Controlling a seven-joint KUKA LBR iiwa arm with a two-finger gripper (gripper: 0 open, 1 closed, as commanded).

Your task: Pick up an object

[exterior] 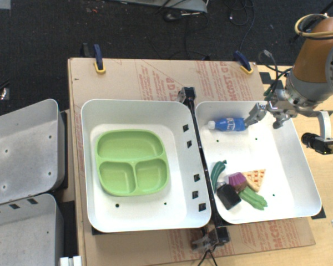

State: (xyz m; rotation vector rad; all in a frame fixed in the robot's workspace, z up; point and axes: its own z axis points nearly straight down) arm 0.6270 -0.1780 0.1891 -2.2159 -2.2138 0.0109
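Observation:
In the right bin (299, 165), a small blue bottle (230, 124) with a white cap lies on its side near the far wall. My gripper (266, 118) hangs just right of the bottle, over the bin's far right part. It is open, with one finger (255, 115) close to the bottle's end and nothing between the fingers. Nearer the front lies a cluster: a dark green curved piece (218, 169), a purple toy (237, 179), an orange wedge (256, 177), a black block (228, 196) and a green leafy piece (253, 199).
The left bin (94, 204) holds a light green divided plate (132, 162). A black divider with clips (198, 159) runs between the bins. Grey metal trays (22, 148) sit off the bench to the left. Cardboard (155, 76) lies under both bins.

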